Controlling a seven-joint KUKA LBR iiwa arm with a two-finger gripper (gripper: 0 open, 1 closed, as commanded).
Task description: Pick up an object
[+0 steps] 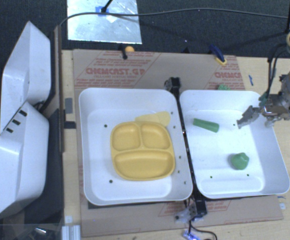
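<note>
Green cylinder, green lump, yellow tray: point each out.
Green cylinder [206, 125], camera view, middle of its side.
Green lump [239, 161], camera view, its top.
Yellow tray [144, 164], camera view, floor of its big compartment.

yellow tray [142, 156], green cylinder [205, 125], white bins [99, 104]

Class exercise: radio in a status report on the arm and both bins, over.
Gripper over right bin's far right corner, holding nothing visible. Green cylinder and green lump lie loose there. Yellow divided tray in left bin.
</note>
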